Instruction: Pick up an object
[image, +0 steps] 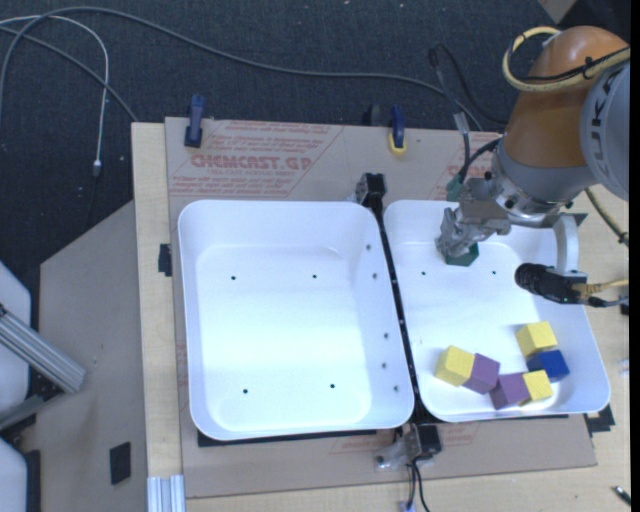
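My gripper (461, 247) hangs over the far left part of the right bin (430, 330), reaching in from the right. A small dark green block (463, 256) sits right at its tips, partly covered by them, and the gripper looks shut on it. I cannot tell whether the block is lifted off the bin floor. Several more blocks lie in the bin's near right corner: a yellow one (455, 365), a purple one (482, 372), another purple (512, 389), a small yellow (538, 384), a blue (550, 363) and a yellow (536, 338).
The left bin (200, 300) adjoins the right one along a black divider (393, 300). A black cable fitting (545, 281) juts over the right bin's far right side. Blue clamps (195, 118) hold the board at the back.
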